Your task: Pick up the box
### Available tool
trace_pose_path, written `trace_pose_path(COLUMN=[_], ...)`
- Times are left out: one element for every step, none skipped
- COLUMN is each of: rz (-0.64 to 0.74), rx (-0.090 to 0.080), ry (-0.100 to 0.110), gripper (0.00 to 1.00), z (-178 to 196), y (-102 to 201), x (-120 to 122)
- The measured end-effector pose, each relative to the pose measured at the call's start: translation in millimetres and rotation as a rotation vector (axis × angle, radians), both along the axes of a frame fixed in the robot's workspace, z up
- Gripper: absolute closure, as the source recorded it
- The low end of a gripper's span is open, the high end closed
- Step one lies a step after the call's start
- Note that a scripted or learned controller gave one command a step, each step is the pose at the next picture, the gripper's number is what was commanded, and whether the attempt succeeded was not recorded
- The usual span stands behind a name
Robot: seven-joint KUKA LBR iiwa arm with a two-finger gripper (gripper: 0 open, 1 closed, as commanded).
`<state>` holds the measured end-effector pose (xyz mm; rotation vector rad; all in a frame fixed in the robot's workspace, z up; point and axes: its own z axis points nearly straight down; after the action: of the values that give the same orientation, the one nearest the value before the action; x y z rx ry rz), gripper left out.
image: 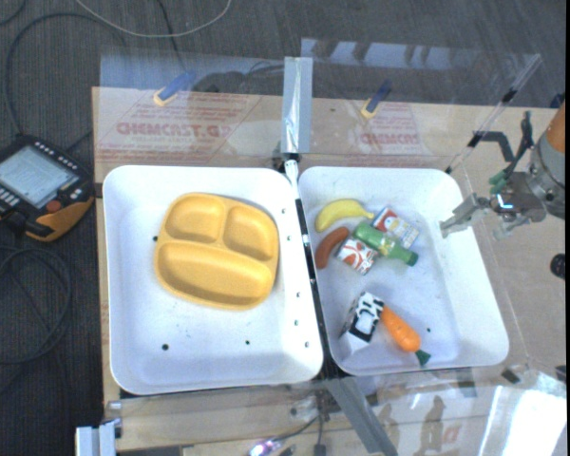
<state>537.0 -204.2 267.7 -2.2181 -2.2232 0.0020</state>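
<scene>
A small black-and-white box lies in the front part of the right bin, touching an orange carrot. A second small carton, white with red print, rests near the bin's middle beside a green bottle. My gripper hangs at the bin's right rim, well right of the carton and up-right of the black-and-white box. It touches neither, and nothing is seen in it. The arm's wrist sits at the right edge of the view.
The right bin also holds a yellow banana, a red sausage and a red-and-white can. A yellow compartment plate lies in the left bin. A teach pendant sits on the floor at left.
</scene>
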Motion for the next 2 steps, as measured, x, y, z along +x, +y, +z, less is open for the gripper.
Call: trace_pose_path(rz=[-0.004,0.198], rx=[0.0,0.001], ry=[0.001,-0.003], gripper=[0.0,0.0], z=[-51.0,-156.6], y=[49.7,46.6], x=[79.9,93.8])
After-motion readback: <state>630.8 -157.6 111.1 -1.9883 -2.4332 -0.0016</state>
